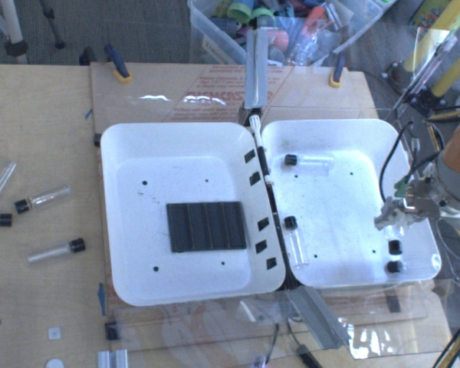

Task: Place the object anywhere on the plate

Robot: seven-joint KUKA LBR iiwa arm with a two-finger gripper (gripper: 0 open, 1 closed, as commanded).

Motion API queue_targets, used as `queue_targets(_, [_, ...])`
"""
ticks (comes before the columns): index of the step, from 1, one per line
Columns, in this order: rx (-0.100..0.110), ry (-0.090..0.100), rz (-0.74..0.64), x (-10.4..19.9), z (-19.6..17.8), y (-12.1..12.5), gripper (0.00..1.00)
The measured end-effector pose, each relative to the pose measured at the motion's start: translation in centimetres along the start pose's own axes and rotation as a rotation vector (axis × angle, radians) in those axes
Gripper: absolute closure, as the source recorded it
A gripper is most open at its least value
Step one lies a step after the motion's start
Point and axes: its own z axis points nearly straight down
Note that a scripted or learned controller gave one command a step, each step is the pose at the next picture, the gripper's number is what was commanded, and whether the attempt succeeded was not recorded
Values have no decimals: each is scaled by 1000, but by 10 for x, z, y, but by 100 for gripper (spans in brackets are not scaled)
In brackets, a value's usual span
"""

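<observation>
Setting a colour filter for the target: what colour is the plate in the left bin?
Dark grey, nearly black, with ridges; the camera view shows the plate.

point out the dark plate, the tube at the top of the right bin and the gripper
dark plate (207,226), camera view, middle of its ribbed top, in the left bin
clear tube (310,160), camera view, mid-body, right of its black cap
gripper (389,219), camera view, at its fingertips, over the right bin's right side

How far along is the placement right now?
Nothing looks done: the dark ridged plate in the left bin carries nothing. The gripper sits over the right bin's right side, near two clear tubes. Grasping and placing remain.
</observation>
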Motion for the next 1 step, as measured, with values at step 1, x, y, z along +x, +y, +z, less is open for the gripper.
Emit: queue_targets(1, [4,2,145,60,23,-20,100])
